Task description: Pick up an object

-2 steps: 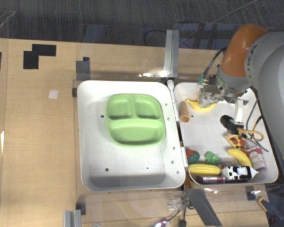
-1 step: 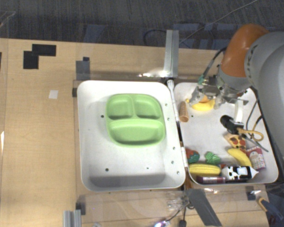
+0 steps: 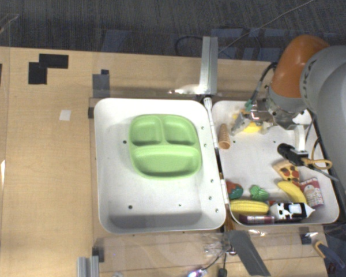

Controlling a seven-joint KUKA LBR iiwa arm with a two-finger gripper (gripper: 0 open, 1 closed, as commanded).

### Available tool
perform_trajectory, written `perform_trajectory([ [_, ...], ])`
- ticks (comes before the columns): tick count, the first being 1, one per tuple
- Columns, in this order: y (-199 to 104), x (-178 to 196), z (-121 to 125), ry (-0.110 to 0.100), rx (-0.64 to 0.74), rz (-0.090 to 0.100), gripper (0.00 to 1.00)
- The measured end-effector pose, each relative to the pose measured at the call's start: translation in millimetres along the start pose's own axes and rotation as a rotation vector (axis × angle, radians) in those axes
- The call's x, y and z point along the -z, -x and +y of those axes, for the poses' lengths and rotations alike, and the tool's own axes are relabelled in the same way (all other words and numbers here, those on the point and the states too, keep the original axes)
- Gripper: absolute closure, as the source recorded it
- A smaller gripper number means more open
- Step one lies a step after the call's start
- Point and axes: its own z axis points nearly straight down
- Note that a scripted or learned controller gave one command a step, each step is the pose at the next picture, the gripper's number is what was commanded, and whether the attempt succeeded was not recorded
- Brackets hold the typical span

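The robot's hand [image 3: 249, 115] is low in the far corner of the right bin [image 3: 251, 154], over a small yellow thing [image 3: 251, 128]. I cannot tell what the hand is doing with it. A brown tube [image 3: 224, 136] lies near the bin's left wall. A banana [image 3: 292, 191] and corn [image 3: 248, 206] lie near the front. A green plate [image 3: 163, 145] sits in the left bin [image 3: 112, 172].

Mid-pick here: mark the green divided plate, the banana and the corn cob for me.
green divided plate [image 3: 164, 145]: camera view, left bin, on the ridge between its compartments.
banana [image 3: 292, 191]: camera view, right bin near its right wall, mid-length of the fruit.
corn cob [image 3: 248, 206]: camera view, right bin's near edge, middle of the cob.
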Motion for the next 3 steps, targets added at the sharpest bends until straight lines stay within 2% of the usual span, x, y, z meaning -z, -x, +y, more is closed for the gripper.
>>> perform_trajectory([
  [1,-1,9,1,-0.002,0.005,-0.001,1.00],
  [2,-1,9,1,0.000,0.006,-0.001,0.00],
  [3,-24,1,-8,0.011,-0.084,-0.006,0.00],
])
